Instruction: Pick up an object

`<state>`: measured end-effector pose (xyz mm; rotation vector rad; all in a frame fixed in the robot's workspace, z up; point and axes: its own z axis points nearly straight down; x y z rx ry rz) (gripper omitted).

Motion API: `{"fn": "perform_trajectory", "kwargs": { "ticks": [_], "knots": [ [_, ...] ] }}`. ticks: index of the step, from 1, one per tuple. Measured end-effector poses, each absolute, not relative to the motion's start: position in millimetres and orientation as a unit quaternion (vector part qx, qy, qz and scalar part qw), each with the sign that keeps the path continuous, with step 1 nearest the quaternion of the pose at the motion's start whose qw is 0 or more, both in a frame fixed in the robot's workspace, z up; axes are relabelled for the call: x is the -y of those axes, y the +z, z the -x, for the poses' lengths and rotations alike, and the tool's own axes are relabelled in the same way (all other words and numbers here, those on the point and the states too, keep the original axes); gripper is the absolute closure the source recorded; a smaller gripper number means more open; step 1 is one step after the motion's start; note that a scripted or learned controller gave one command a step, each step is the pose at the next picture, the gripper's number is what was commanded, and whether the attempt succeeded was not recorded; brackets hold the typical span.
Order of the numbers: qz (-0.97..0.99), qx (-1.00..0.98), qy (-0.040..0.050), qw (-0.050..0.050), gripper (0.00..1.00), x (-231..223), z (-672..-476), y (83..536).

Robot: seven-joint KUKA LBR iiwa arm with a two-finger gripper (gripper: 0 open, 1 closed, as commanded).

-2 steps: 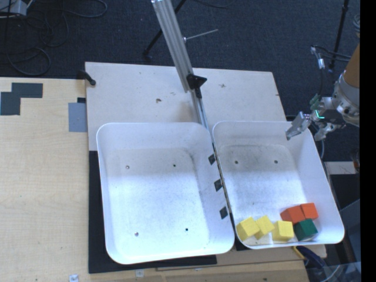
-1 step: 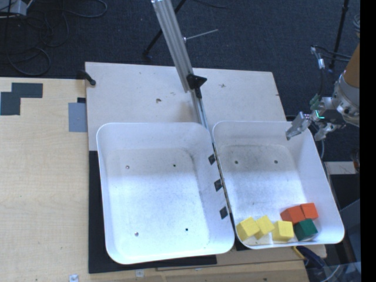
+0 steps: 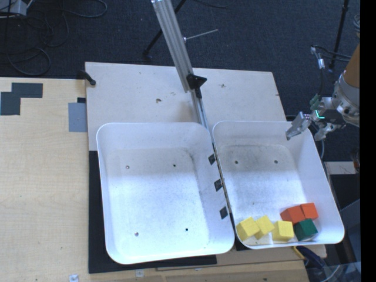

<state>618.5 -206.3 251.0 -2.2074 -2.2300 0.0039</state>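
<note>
Several small blocks lie clustered in the near right corner of the right bin [image 3: 258, 157]: three yellow blocks [image 3: 264, 225], an orange block [image 3: 299, 212] and a green block [image 3: 305, 230]. My gripper [image 3: 309, 128] hangs over the far right rim of that bin, well behind the blocks. It is open, its two grey fingers spread apart with nothing between them.
The left bin [image 3: 153, 192] sits beside the right one, with a row of black clips [image 3: 216, 184] along the shared wall. A slanted aluminium rail [image 3: 176, 46] rises behind the bins. Pale bench surface lies to the left.
</note>
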Motion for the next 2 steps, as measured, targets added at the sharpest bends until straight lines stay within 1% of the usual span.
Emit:
{"fn": "perform_trajectory", "kwargs": {
  "ticks": [1,2],
  "knots": [
    [0.703,0.711,0.0013,0.002,0.0,206,-618.5,251],
    [0.708,0.707,0.0016,0.002,0.0,209,-609.4,229]
  ]
}}
